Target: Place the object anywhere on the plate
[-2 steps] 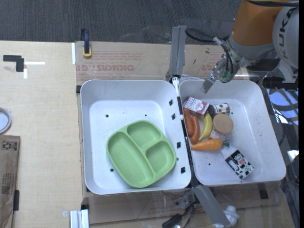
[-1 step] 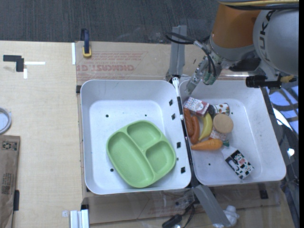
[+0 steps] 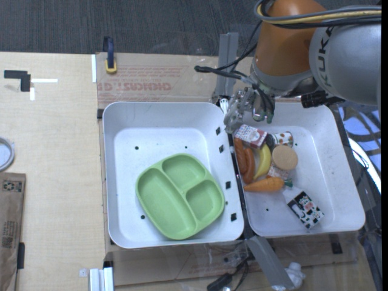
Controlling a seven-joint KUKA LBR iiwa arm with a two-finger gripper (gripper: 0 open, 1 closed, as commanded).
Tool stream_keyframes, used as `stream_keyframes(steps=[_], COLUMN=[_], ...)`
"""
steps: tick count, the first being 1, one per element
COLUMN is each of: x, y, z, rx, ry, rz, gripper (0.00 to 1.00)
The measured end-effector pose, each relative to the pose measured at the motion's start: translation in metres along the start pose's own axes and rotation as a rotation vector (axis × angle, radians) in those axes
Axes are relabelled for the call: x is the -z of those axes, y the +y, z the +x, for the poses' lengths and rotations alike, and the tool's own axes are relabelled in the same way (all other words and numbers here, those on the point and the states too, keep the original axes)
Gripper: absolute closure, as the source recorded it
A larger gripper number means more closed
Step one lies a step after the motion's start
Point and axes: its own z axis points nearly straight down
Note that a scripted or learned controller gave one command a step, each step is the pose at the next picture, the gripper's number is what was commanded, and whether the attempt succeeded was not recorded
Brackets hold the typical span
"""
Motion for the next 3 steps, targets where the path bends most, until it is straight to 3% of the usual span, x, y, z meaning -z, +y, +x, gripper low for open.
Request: stream_keyframes(steps=[1, 2, 3], x=[0.001, 0.153, 0.251], y=[-0.053, -0.047, -0.106], z=[-0.019, -0.023, -0.03], rx=[0.265, 0.358, 0.58], ry=[-0.004, -0.004, -0.004], rz=[0.0, -0.001, 0.0], gripper=[1.0, 1.0, 1.0])
